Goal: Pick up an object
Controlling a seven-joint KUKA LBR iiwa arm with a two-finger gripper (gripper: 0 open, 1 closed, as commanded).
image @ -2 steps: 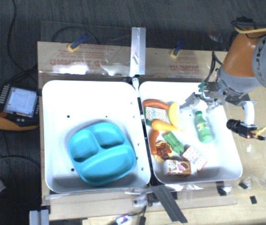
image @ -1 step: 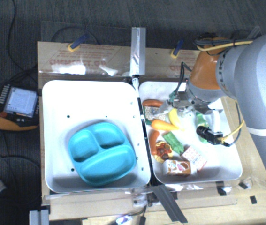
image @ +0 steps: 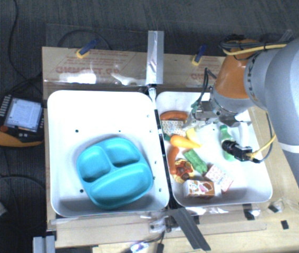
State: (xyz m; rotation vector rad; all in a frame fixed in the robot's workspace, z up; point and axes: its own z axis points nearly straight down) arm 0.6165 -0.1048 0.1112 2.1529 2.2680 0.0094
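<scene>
Worktop (image: 104,62) carries two white bins; the left bin (image: 65,104) has a blue divided plate (image: 115,170), and the right bin (image: 260,186) holds the clutter. Arm (image: 276,78) reaches in low over the right bin's far end, tool (image: 204,112) down beside the orange carrot (image: 180,140) and yellow piece (image: 192,136). Nothing can be made out between its jaws, and whether they stand open or closed I cannot tell (the wrist hides them). So the pick looks not yet done: green item (image: 195,158), boxed snack (image: 201,187) and the rest lie in the bin. Left to do: close on something and lift.
</scene>
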